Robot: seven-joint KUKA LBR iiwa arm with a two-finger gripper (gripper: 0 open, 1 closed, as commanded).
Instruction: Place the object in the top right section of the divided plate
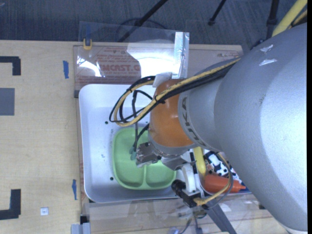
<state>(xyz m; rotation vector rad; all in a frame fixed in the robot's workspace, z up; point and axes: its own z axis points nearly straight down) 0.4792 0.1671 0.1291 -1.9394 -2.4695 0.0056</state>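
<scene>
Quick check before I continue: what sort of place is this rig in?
Probably a robotics lab: a wooden bench marked with tape, a white bin holding a green divided plate, and stand legs on carpet behind.

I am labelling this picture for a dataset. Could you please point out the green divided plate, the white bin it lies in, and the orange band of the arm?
green divided plate (127, 172): camera view, lower left section.
white bin (95, 126): camera view, bare floor left of the plate.
orange band (165, 118): camera view, its middle.

Grey arm (253, 116); orange band (168, 118); black-yellow cables (131, 104).
</scene>
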